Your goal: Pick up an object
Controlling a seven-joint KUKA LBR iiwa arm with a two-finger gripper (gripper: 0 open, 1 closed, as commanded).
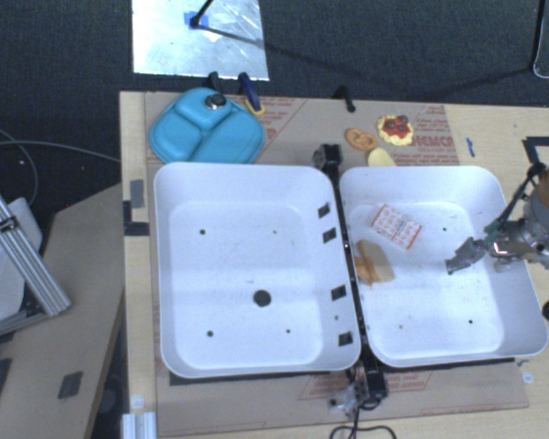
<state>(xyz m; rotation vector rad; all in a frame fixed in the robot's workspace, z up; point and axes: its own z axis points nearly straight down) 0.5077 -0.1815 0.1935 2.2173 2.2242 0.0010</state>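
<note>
The pale wooden table [210,410] carries two shallow white plastic bins; the left bin [247,268] lies beside the right bin [439,273]. In the right bin, a tan bread-like piece [373,262] and a red-and-white patterned packet [396,226] lie left of the grey pincer [461,259], apart from it; whether it is clenched, I cannot tell. Beyond sit a blue divided plastic tray [206,128] and dark carpet [55,53].
</note>
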